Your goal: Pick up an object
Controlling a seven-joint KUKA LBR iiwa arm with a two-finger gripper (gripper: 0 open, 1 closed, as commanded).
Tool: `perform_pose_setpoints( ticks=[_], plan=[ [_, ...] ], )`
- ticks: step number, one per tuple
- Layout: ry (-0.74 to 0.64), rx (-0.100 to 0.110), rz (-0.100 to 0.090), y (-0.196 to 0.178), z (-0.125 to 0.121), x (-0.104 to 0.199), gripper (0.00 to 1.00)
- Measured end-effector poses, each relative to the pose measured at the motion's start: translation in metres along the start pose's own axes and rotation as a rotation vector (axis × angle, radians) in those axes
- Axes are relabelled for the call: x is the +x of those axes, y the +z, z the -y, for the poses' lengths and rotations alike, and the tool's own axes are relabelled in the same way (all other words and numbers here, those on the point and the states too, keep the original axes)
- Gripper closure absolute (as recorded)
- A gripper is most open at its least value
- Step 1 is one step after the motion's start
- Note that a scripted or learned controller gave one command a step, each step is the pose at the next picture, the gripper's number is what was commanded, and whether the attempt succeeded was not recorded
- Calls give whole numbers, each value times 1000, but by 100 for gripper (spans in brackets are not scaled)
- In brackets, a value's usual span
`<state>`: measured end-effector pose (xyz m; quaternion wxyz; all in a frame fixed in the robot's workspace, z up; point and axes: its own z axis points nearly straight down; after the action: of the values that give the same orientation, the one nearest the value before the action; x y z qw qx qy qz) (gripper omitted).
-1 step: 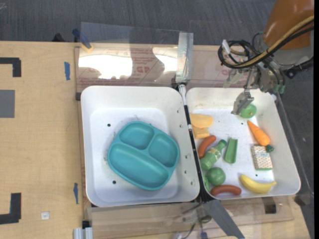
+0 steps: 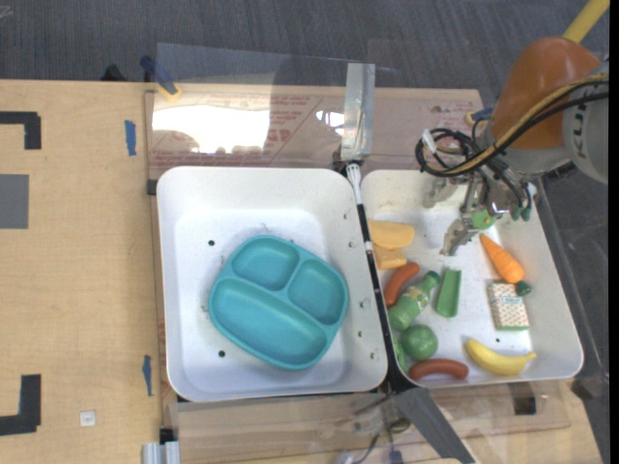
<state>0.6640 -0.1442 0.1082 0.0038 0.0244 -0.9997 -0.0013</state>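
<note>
Toy food pieces lie scattered in the right shallow white bin (image 2: 564,307), which sits at the counter's (image 2: 68,259) right end. A slim orange plastic carrot (image 2: 503,257) lies near the bin's right edge, with a small speckled square packet (image 2: 508,307) just beside it toward the near edge. A yellow plastic banana (image 2: 498,357) rests at the near right corner. Along the near edge are a red sausage-shaped piece (image 2: 437,369) and a round green piece (image 2: 420,339). Toward the bin's left edge sit a pale yellow wedge (image 2: 392,234), an orange-red oblong piece (image 2: 399,280), a light green bottle-like piece (image 2: 411,304) and a dark green block (image 2: 448,293). These crowd together, and where one ends and the next begins is hard to make out.

The grey arm with its orange band (image 2: 551,75) reaches in over the bin's far right corner. Looped black cables (image 2: 447,153) hide much of the wrist. The jaws hang above the bin's floor just left of the carrot's tip. Cables and glare muddle them, so I cannot tell whether they are parted or closed, and nothing is visibly between them.

The left shallow white bin (image 2: 174,259) carries a teal three-compartment plastic plate (image 2: 279,301), lying off-centre toward the near edge.
</note>
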Motion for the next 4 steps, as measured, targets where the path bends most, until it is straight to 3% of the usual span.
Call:
perform_pose_setpoints(
  ticks=[1, 2, 3, 4],
  plan=[
    [15, 6, 16, 20, 47, 48, 0],
    [-12, 1, 15, 20, 66, 85, 0],
    [-15, 7, 31, 6, 66, 80, 100],
    [-115, 8, 27, -109, 33, 32, 100]
  ],
)
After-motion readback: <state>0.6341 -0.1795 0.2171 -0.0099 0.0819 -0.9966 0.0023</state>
